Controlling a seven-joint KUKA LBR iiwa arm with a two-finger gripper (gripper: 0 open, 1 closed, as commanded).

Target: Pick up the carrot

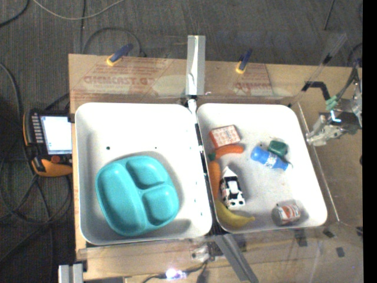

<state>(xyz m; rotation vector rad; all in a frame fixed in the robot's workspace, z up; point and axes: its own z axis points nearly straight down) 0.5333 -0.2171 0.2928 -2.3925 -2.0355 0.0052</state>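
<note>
Banana [234, 217] low in frame; carrot [214, 175] above it, long axis vertical, well left of my pincer [331, 125], whose state I cannot tell.

Glossy white plastic bins [294, 119], a smooth turquoise plastic tray [137, 194], matt carrot [214, 174].

light: even, moderate, from overhead | bins [141, 114]: brightest, slightly washed out at near rims | floor [59, 16]: dim, dark | shadows: soft, short, under tray [138, 194] near left bin's front edge | glare: small bright spot at bottom edge | focus: soft, grainy throughout
</note>
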